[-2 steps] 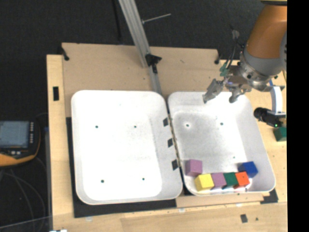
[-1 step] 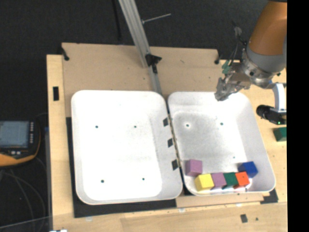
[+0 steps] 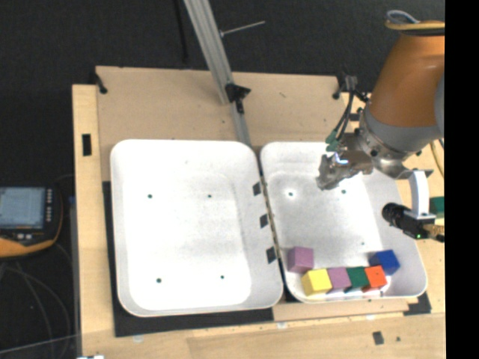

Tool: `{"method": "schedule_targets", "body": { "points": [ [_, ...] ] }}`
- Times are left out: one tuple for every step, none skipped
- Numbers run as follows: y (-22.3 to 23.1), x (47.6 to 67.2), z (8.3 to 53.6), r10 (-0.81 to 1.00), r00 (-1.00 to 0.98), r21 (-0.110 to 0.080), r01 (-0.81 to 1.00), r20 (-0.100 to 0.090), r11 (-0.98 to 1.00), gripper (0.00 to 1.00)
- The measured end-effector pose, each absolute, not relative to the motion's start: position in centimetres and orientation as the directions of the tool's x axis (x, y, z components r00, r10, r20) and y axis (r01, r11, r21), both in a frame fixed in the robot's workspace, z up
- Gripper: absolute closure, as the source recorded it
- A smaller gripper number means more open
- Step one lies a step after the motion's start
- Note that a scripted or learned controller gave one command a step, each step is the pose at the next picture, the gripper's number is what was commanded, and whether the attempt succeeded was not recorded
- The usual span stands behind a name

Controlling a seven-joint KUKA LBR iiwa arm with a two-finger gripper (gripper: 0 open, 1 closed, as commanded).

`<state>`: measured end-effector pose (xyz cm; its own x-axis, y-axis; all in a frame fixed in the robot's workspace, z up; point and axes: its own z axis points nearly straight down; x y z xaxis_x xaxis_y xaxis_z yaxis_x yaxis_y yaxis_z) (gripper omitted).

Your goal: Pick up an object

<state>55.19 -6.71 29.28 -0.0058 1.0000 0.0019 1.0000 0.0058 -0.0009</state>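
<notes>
Several small blocks lie along the near edge of the right bin (image 3: 278, 167): a purple block (image 3: 300, 258), a yellow block (image 3: 317, 281), a lilac block (image 3: 339, 277), a green block (image 3: 357, 277), an orange block (image 3: 375, 277) and a blue block (image 3: 385, 260). My gripper (image 3: 330, 175) hangs over the far middle of that bin, well away from the blocks. Nothing shows between its tips.
The left bin (image 3: 120, 200) sits beside the right one, with black clips (image 3: 263, 220) along the seam. A slanted metal rail (image 3: 213, 43) rises behind the bins. A handheld screen device (image 3: 26, 212) rests off the bench at the left.
</notes>
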Motion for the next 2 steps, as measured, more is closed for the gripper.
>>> {"method": "schedule_targets", "body": {
  "points": [
    [2.6,53.0,21.4,1.000,-0.009,-0.007,1.000,0.003,0.009,1.00],
    [8.0,52.7,22.9,1.000,-0.008,0.001,1.000,0.002,0.008,1.00]
  ]
}}
